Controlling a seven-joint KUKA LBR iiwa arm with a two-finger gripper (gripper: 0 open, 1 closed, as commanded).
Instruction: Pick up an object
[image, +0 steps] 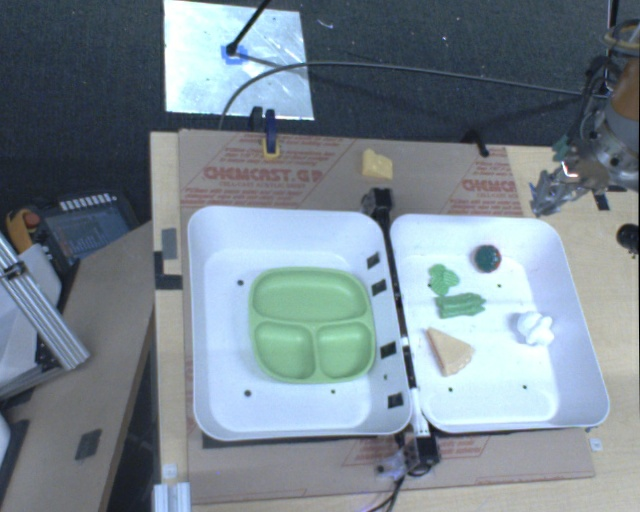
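The right shallow white bin (575, 330) holds five small pieces: a round dark teal ball (487, 258) at the far side, a small green leafy lump (442, 277) left of it, a flat green ridged piece (461, 305) just nearer, a tan wedge like a cheese slice (450, 350) nearest, and a white knobbly lump (534, 328) at the right. The left white bin (215, 300) carries a pale green three-compartment plastic plate (310, 325). The tool (556, 190) hangs beyond the right bin's far right corner, above the counter (130, 330); whether it is spread or pressed together cannot be told.

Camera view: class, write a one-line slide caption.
Gripper hovers beyond the right bin of small objects; green tray fills left bin.
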